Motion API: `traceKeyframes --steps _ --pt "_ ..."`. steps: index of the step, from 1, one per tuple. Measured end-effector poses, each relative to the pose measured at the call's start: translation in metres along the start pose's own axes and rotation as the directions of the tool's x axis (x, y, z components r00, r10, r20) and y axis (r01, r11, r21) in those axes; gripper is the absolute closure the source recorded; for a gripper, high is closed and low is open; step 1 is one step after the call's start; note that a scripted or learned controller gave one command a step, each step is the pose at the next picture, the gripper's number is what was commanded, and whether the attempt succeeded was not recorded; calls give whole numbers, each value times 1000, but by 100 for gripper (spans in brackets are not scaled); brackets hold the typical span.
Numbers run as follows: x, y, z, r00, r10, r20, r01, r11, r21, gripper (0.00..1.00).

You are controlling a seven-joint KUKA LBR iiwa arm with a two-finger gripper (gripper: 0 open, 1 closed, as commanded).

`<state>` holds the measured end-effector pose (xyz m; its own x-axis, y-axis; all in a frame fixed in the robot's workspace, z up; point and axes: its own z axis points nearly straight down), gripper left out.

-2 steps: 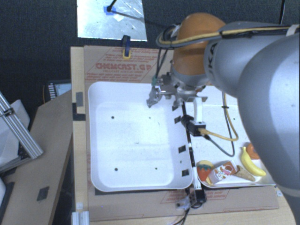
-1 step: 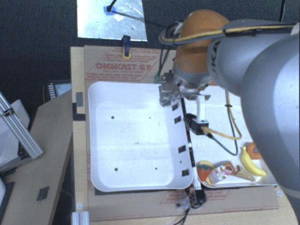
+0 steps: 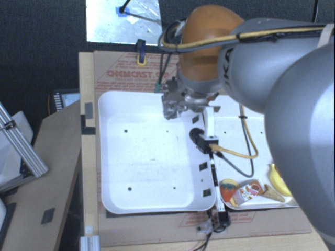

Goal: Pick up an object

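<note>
Overhead, arm reaching left, over left bin

A brown cardboard sheet with red print covers the bench. Behind it hangs a dark wall with a shiny foil panel. Left of the cardboard stand aluminium rails.
</note>
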<state>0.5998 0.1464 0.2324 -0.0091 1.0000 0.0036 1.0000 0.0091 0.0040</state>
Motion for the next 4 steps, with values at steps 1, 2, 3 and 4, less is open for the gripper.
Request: traceKeyframes --steps 1,2,3,4 --pt "32 -37 66 1000 2 3 -2 1000 12 100" --pt "29 -34 51 1000 7 3 -7 1000 3 100" --pt "29 -34 52 1000 8 3 -8 1000 3 0" --pt "79 -44 87 1000 2 2 -2 1000 7 0"
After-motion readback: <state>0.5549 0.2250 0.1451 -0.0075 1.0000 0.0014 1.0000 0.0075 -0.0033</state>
